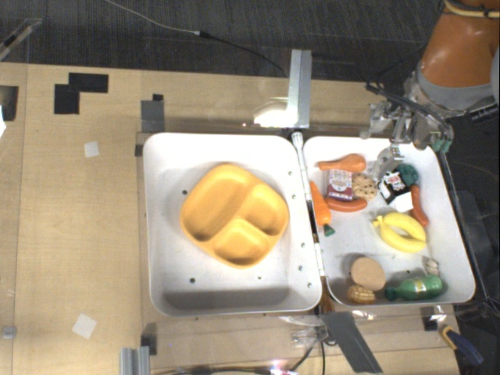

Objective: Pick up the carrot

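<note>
A light wooden counter (70, 233) carries two shallow white bins. The left bin (168, 287) contains a yellow sectioned plastic tray (234, 213). The grey metal pincer (397, 143) hangs over the right bin's (461, 272) far edge; whether it's spread I cannot tell. The small orange carrot (319, 207) lies along that bin's left wall.

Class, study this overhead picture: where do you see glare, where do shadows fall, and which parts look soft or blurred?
In the camera view, glare burns out a patch on the bench behind the bins; a soft shadow lies along the left bin near its front wall; the carrot and small items look slightly soft throughout.
</note>
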{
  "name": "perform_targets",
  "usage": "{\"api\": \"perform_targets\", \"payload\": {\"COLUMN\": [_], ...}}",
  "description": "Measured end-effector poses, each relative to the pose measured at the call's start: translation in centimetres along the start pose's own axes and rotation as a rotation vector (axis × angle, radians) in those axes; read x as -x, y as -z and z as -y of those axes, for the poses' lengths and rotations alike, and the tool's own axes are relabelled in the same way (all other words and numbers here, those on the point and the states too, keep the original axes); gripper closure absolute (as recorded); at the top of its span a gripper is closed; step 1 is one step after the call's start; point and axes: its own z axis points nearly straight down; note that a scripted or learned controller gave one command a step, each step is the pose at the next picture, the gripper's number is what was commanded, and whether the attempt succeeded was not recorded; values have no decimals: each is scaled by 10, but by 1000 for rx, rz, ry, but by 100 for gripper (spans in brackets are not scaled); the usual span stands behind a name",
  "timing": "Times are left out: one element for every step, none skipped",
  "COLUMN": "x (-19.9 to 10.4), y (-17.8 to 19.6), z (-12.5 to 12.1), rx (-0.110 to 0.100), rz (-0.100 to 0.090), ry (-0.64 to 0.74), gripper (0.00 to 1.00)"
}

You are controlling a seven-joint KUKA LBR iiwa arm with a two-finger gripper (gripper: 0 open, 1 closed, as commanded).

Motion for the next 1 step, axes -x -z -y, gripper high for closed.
{"api": "perform_targets", "payload": {"x": [-36], "y": [-94], "z": [-26], "rx": [1], "rz": [-6], "ry": [-170], "gripper": [0]}}
